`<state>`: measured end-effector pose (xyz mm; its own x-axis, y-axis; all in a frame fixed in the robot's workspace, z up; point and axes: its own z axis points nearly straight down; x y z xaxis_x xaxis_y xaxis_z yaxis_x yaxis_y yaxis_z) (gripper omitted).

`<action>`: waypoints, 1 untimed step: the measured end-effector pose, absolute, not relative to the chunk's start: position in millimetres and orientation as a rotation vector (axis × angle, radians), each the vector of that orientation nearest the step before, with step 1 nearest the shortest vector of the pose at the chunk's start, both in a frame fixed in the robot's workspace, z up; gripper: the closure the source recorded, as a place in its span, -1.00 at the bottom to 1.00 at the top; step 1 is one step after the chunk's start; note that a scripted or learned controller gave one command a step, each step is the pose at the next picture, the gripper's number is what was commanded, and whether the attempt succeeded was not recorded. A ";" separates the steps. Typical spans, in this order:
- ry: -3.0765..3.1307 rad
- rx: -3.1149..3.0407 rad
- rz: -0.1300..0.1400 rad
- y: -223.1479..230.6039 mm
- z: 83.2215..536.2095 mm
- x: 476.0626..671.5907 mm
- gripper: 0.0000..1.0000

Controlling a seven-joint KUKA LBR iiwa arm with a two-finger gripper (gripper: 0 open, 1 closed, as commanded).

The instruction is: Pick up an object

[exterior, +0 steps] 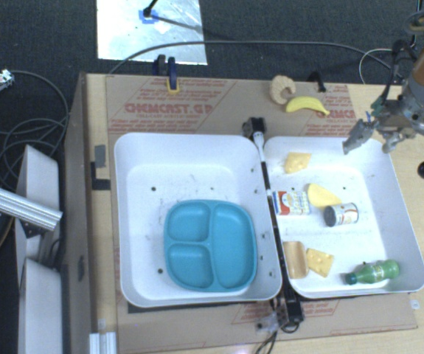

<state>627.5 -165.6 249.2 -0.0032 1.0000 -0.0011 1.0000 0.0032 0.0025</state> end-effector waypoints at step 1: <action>2.223 2.220 -0.001 -168.0 151.5 584.4 -1.00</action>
